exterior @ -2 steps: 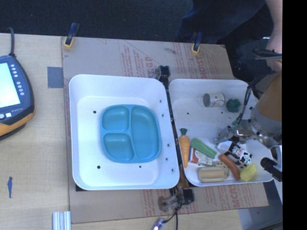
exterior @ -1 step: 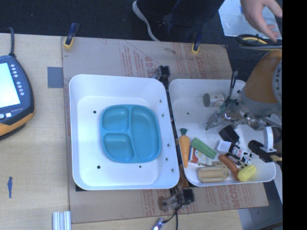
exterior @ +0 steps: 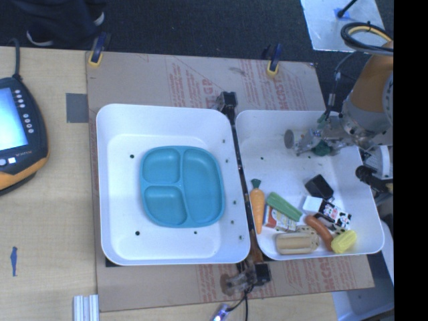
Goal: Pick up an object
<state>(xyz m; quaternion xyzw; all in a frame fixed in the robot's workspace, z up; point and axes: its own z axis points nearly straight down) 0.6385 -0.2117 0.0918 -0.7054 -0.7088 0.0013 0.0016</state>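
Observation:
My gripper (exterior: 309, 143) hangs over the far part of the right bin (exterior: 267, 129), above bare white floor and apart from the toys. These lie in a heap at the bin's near side: an orange carrot (exterior: 257, 207), a green piece (exterior: 283, 206), a black block (exterior: 319, 185), a tan bread-like piece (exterior: 297, 243), an orange sausage (exterior: 319, 229), a yellow corn cob (exterior: 344, 241) and a black-and-white patterned piece (exterior: 335, 215). I see none of them at the gripper.
The left bin (exterior: 117, 129) holds a blue divided plate (exterior: 182, 184). A teach pendant (exterior: 17, 132) lies on the bench at far left. Two clamps (exterior: 97, 52) (exterior: 273, 63) pin the cardboard at the back. The arm (exterior: 368, 92) comes in over the right bin's far right corner.

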